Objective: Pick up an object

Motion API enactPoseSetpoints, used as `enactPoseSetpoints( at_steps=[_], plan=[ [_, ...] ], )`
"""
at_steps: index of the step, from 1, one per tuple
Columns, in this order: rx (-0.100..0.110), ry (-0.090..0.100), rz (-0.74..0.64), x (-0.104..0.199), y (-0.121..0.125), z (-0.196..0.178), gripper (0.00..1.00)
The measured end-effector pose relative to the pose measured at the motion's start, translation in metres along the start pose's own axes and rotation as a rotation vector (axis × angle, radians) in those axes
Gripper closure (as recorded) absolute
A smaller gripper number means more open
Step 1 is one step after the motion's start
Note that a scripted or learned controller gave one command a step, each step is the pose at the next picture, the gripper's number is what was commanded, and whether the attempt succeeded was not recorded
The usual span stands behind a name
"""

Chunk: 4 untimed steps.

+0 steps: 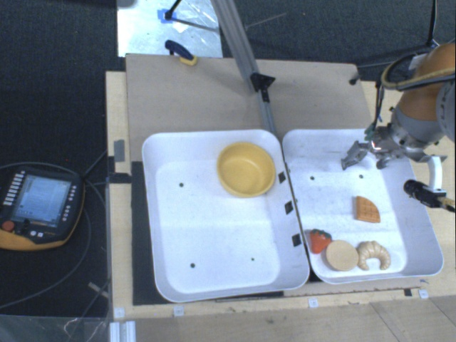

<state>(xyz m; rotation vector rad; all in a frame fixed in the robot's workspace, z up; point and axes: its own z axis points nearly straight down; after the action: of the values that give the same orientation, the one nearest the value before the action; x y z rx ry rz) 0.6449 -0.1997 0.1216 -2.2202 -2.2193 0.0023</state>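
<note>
**Ana:** Dark carpet is showing all around a pale wooden bench (214, 98), and two shallow white bins are sitting side by side on it. Anything readable?

**Ben:** No writing is coming through clearly. A handheld control pendant (37, 206) is lying on the carpet at the left, its screen glowing, but the text is too small to read.

**Ana:** Starting nearest the camera, then?

**Ben:** Along the near edge of the right bin (420, 262), a croissant (374, 255) is lying just beside a round tan disc (341, 256), and a small red tomato-like piece (319, 241) is touching the disc's left side. A little farther back, an orange wedge (367, 209) is lying alone.

**Ana:** And the left bin (171, 212)?

**Ben:** A yellow bowl (246, 168) is sitting upright near its far right corner.

**Ana:** Where is the gripper (369, 155) hanging?

**Ben:** Over the far part of the right bin, with its fingers spreading apart and nothing between them. The wedge is lying nearer the camera than the fingertips, apart from them; the croissant group is lying nearer still, well apart.

**Ana:** Beyond that?

**Ben:** A grey pole (239, 38) is slanting across the bench's far side.
</note>
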Motion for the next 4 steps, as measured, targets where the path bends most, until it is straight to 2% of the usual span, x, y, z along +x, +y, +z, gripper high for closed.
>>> enactPoseSetpoints(
  at_steps=[1, 2, 3, 4],
  plan=[
    [-0.002, -0.001, -0.001, 0.0, 0.0, 0.032, 0.0],
    [-0.005, -0.001, -0.002, 0.0, 0.001, 0.02, 1.0],
    [-0.006, -0.002, -0.001, 0.002, 0.001, -0.022, 1.0],
    [-0.009, -0.002, -0.001, -0.002, 0.01, -0.08, 1.0]
  ],
)
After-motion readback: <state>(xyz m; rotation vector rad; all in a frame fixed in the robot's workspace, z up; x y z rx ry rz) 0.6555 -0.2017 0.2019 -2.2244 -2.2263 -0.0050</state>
